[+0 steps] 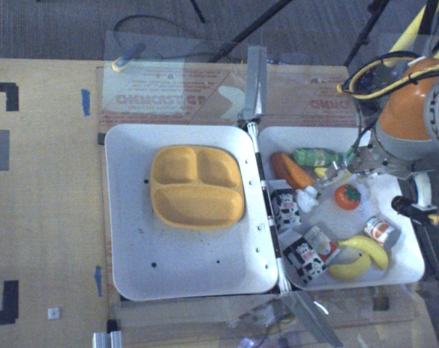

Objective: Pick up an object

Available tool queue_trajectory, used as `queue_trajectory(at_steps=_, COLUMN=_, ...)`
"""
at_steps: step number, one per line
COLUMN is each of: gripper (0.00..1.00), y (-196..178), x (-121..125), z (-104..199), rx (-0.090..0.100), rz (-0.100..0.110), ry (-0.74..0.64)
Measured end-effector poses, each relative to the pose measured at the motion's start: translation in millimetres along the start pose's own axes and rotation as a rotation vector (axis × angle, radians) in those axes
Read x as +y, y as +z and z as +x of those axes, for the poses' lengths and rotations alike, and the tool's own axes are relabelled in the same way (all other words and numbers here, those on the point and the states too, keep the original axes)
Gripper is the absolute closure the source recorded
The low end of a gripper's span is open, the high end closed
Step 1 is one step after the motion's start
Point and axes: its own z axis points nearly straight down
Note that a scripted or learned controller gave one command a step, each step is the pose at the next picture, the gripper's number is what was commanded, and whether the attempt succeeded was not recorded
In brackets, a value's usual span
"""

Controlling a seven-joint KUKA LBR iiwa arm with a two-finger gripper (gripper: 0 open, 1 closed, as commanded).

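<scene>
The right bin (414, 264) holds several small items: an orange carrot (292, 171), a green bottle (312, 156) lying on its side, a red tomato (348, 196), a small can (379, 230), a banana (369, 249) and a lemon (348, 268). Two cow-patterned cartons (285, 209) (304, 258) lie near the divider. My gripper (341, 169) hangs low over the back of this bin, just right of the bottle and above the tomato. Nothing shows held in it.
A yellow divided plate (198, 187) lies in the left bin (132, 267). A metal divider (266, 216) runs between the bins. The arm's orange band (408, 114) and yellow cables (371, 75) crowd the right bin's back right corner. Tripod legs stand on the floor behind.
</scene>
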Motion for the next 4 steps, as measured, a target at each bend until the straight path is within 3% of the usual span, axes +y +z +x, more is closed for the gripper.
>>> queue_trajectory(at_steps=1, gripper=1.00, y=-11, x=1, z=-1, rx=-0.002, rz=-0.004, ry=0.002)
queue_trajectory(at_steps=2, gripper=0.00, y=-11, x=1, z=-1, rx=-0.001, rz=-0.004, ry=0.002)
queue_trajectory(at_steps=3, gripper=0.00, y=6, x=59, z=35, rx=-0.003, rz=0.027, ry=-0.072)
queue_trajectory(at_steps=4, gripper=1.00, y=-3, x=59, z=35, rx=-0.004, rz=0.030, ry=-0.073)
